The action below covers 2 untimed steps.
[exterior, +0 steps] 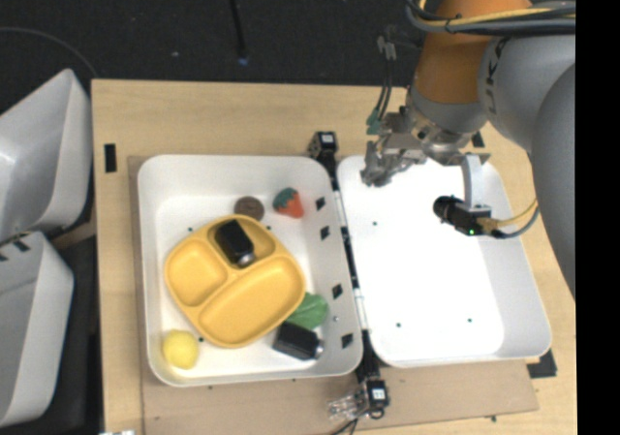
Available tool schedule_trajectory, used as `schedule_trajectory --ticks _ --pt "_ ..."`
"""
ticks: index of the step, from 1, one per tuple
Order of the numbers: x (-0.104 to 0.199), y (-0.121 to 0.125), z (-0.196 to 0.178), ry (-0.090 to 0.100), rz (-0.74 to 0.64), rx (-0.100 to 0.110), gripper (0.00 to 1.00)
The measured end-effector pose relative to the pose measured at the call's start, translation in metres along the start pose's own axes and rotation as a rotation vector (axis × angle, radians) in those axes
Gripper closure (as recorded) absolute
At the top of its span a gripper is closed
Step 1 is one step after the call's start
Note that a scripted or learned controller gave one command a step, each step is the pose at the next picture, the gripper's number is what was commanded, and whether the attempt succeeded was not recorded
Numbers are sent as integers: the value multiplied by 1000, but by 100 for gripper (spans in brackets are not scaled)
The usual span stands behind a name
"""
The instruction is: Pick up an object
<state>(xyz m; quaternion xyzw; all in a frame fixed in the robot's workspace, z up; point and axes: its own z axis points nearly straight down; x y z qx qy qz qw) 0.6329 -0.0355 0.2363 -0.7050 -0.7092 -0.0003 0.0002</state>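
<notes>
Glossy yellow three-compartment tray (232, 290) holds a black rounded block (235, 241).

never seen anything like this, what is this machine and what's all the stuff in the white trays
This is one picture from a camera fixed above a workbench, looking down at a slant. The big grey and orange shape at upper right is a robot arm. Its gripper hangs over the far left corner of the right bin; nothing can be seen held in it.

The left bin holds the things it could pick up: a yellow divided plate with a black object in one compartment, a brown round piece, a small red and green toy, a yellow ball, a green item and another black block.
</notes>
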Motion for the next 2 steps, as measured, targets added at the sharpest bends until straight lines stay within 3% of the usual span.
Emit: schedule_trajectory --ticks 2 --pt "109 14 13 -1 0 -1 100"
